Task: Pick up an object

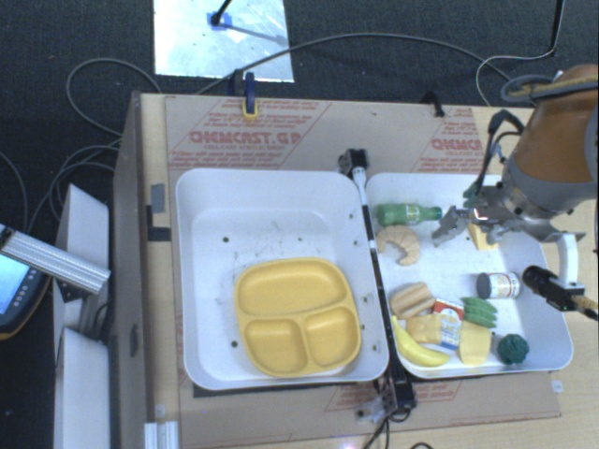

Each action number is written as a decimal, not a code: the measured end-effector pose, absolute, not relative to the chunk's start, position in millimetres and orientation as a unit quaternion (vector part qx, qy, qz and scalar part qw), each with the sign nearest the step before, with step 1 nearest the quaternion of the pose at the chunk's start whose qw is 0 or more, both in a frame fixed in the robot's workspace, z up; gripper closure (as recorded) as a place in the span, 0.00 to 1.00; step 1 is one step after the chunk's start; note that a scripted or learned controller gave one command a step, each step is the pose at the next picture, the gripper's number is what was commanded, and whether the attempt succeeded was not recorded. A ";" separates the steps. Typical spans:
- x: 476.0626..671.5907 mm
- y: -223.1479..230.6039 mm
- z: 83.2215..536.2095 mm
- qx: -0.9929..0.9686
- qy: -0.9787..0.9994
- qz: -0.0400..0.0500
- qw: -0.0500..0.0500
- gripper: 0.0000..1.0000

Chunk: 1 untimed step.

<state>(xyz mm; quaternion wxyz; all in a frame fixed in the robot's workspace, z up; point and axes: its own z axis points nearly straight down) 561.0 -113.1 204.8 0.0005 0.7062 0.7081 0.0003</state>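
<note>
Looks like a robotics lab: cardboard-topped bench (281, 129) w/ two white bins (201, 213), loose cables (393, 40) trailing over dark carpet (65, 26), toy food props (426, 330).

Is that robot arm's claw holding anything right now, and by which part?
Nothing visible: the gripper hangs over the right bin near the green bottle.

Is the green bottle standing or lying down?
Lying down. The green bottle rests on its side near the back of the right bin, neck pointing toward the gripper.
</note>
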 end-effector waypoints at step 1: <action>544.9 -180.4 107.8 0.707 0.707 -0.001 0.000 0.00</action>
